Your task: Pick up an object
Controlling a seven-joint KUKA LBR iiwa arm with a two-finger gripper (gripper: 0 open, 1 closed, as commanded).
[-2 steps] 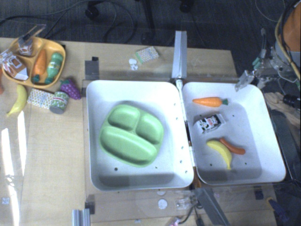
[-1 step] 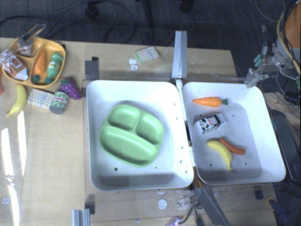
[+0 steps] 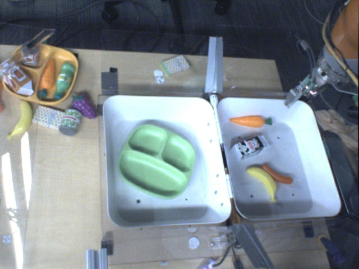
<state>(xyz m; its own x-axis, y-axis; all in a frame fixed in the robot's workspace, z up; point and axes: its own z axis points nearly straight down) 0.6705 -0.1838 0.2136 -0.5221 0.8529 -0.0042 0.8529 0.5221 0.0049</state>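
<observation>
Right white bin [image 3: 325,167], centre-right of frame, contains four items: an orange plastic carrot [image 3: 247,121] at its upper part, a small black-and-white carton [image 3: 248,146] below it, a yellow plastic banana [image 3: 263,181] and an orange-red sausage-shaped piece [image 3: 277,175] touching it, lower down. Gripper [image 3: 296,94] sits at upper right, over that bin's top right corner, holding nothing; jaw state cannot be determined. Left white bin [image 3: 112,167] holds a green divided plastic tray [image 3: 157,159].

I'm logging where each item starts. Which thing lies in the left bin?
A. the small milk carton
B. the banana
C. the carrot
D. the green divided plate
D: the green divided plate lies alone in the left bin, while the carrot, small carton and banana lie in the right bin.
</observation>
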